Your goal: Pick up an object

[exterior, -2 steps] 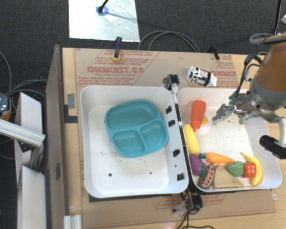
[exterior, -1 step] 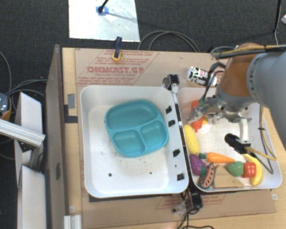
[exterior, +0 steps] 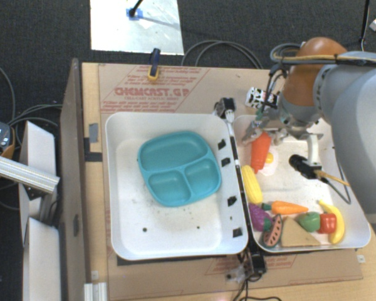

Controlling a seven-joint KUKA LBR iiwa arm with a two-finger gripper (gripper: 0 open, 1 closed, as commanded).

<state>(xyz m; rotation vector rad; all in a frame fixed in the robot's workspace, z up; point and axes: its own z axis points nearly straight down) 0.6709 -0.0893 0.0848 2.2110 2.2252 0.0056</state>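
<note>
Risk first: hovering at the top end of the orange carrot (exterior: pixel 261 152), at the far end of the right bin (exterior: pixel 280 184), with the gripper (exterior: pixel 264 130) pressing close above it (parted or clamped, cannot tell, with the wrist blocking the view). Likely catching only the tip, and so letting the smooth, tapering body swing or slide free on the way up. Working hard against the wall shared with the left bin (exterior: pixel 122 168) too, risking a scrape or a snag there. Possibly nudging the yellow-and-white piece (exterior: pixel 270 162) lying against the carrot's lower end.

Crowding the near half of the right bin: corn cob (exterior: pixel 252 184) just below the carrot along the shared wall, then purple grapes (exterior: pixel 258 216), watermelon slice (exterior: pixel 272 231), small carrot (exterior: pixel 289 207), green pepper (exterior: pixel 308 220), red pepper (exterior: pixel 326 223) and banana (exterior: pixel 336 221), most of them touching. Resting alone in the left bin: teal divided plate (exterior: pixel 178 167).
</note>
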